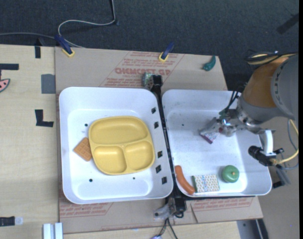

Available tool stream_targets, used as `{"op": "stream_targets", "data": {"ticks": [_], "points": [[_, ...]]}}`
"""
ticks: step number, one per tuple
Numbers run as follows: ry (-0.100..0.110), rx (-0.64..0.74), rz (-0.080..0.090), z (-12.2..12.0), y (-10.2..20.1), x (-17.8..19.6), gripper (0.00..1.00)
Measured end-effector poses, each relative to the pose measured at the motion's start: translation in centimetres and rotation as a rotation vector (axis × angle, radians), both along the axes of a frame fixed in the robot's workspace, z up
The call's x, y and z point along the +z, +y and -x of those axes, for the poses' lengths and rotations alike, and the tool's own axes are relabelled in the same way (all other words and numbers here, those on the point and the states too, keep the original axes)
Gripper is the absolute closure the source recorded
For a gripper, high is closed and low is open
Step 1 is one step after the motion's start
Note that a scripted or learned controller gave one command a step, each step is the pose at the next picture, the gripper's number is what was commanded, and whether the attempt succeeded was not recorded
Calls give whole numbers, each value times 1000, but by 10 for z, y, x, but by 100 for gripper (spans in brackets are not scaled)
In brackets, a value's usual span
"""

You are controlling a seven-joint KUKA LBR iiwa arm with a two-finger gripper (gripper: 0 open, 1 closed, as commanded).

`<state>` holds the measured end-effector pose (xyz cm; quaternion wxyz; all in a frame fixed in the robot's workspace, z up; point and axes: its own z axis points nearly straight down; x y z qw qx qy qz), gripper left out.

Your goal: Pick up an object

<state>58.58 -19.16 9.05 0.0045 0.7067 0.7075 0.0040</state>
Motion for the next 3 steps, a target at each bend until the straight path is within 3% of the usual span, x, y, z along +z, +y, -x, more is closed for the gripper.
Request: {"op": "stream_targets", "data": {"ticks": [1,2,3], "points": [[-11,-1,8,-3,-2,13,100],[-7,0,7,-1,-2,12,0],[2,0,2,-4,47,-1,0]]}}
